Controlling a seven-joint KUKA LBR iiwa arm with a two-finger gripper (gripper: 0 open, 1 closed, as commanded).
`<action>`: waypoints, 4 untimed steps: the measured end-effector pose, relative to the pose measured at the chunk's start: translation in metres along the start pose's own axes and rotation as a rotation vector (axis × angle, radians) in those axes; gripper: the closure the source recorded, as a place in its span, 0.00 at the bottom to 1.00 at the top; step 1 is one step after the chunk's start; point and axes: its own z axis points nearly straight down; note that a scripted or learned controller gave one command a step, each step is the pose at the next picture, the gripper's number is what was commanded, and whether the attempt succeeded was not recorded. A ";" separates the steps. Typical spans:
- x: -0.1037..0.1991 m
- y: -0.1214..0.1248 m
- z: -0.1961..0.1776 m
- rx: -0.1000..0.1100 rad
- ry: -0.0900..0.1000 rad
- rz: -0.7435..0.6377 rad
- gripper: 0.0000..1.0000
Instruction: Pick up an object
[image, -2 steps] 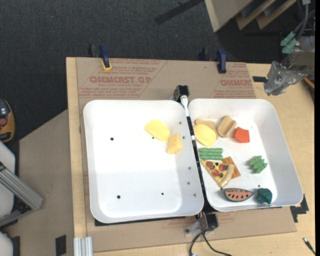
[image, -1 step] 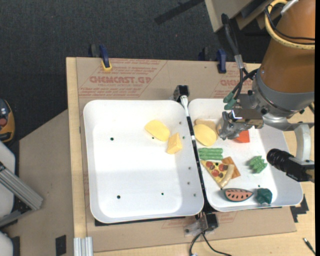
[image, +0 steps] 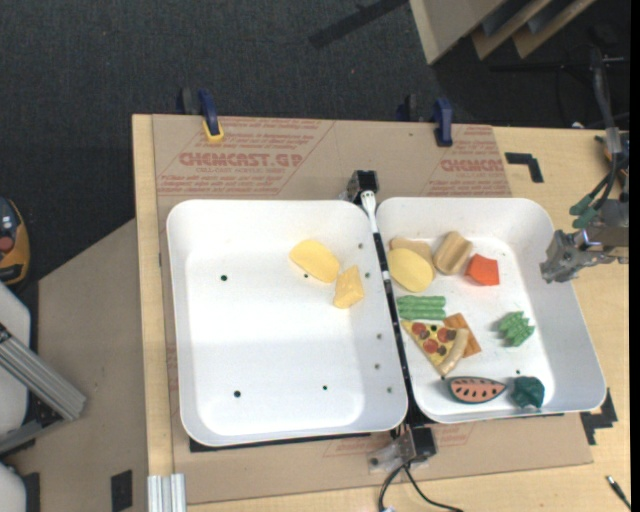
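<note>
Toy foods in right bin (image: 560, 330), two yellow pieces (image: 316, 261) in left bin (image: 200, 330)

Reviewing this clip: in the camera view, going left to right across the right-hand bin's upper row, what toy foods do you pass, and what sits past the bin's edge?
Yellow lemon-like piece → tan bread roll → orange-red block → bin's right rim → the gripper, at the rim's outer side.

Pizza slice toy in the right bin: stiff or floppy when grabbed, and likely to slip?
The flat triangular pizza slice toy keeps crisp edges, so it is probably rigid plastic. It lies low on the right white bin, so fingers may get little edge to grip. It touches the green bean pod toy, which a push might shift.
</note>
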 end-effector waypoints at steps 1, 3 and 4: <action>0.048 0.000 0.063 0.004 0.006 -0.019 1.00; 0.077 -0.001 0.145 0.005 0.007 -0.022 1.00; 0.186 0.021 0.127 -0.006 0.008 -0.028 1.00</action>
